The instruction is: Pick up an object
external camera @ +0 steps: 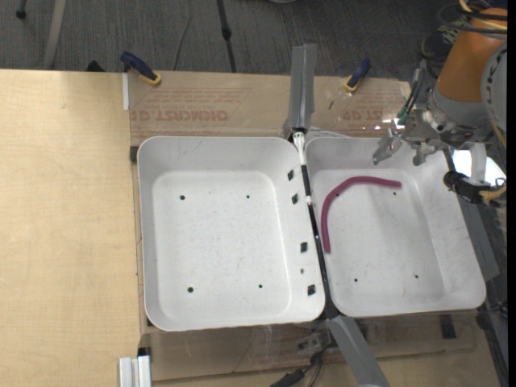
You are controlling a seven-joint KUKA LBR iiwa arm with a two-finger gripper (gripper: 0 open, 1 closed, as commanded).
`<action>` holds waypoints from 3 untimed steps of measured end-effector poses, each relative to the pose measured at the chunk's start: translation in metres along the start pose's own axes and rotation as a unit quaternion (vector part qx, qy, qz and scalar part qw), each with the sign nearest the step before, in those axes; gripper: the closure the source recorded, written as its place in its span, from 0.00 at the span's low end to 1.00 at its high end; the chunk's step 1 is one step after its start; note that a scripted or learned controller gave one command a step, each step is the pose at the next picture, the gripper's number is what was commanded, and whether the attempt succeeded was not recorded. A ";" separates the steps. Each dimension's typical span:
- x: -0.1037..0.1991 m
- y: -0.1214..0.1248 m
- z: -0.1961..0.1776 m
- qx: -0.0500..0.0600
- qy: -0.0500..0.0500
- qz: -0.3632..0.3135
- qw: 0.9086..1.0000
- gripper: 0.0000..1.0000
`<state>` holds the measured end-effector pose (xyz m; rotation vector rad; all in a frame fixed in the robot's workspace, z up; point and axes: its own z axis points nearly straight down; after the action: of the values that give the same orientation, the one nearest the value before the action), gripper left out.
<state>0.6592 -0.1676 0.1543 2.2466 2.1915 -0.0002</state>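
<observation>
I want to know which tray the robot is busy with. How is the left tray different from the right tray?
The right tray has a curved purple cord lying in it, near its left and back sides; the left tray shows just its white floor with small dark dots. The tool hangs over the back edge of the right tray, far from the left tray. Both trays are shallow, white, round-cornered, and sit side by side.

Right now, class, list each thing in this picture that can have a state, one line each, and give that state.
Curved purple flexible strip: lying loose on the right bin's floor, bent in an arc, not held.
Right shallow white bin: holds the purple strip.
Left shallow white bin: sits beside the right bin.
Two-finger gripper: above the right bin's far edge, open, apart from the strip.
</observation>
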 end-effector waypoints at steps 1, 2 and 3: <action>0.000 0.001 0.060 -0.001 0.000 0.004 1.000 0.00; 0.046 -0.081 0.063 0.002 0.001 0.009 1.000 0.00; 0.061 -0.015 0.060 0.000 0.001 0.007 1.000 0.00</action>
<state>0.6456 -0.1065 0.0939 2.2623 2.1765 0.0028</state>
